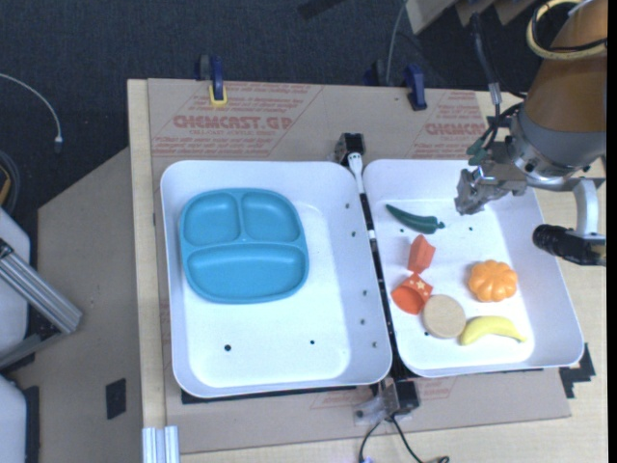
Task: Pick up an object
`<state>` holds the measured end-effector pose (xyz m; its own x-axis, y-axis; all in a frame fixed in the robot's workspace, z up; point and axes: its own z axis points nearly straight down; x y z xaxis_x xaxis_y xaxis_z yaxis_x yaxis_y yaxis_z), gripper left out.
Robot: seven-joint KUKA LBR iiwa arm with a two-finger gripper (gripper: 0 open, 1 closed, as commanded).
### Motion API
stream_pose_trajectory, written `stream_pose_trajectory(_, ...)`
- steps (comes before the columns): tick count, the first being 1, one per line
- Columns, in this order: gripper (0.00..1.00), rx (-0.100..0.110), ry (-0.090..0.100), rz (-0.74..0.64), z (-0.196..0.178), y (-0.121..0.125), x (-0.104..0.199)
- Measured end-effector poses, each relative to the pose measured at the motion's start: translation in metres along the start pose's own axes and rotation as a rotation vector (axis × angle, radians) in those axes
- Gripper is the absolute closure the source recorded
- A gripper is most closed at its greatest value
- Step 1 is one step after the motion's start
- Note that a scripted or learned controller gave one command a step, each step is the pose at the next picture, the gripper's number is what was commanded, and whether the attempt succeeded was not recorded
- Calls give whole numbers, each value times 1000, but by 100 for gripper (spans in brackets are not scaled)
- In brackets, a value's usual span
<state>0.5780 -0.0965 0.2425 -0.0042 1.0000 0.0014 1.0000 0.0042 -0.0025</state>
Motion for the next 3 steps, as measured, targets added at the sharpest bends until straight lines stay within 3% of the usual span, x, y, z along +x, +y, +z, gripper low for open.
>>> stream_pose_trajectory(3, 100, 0, 1, -2, 15, -27, 144)
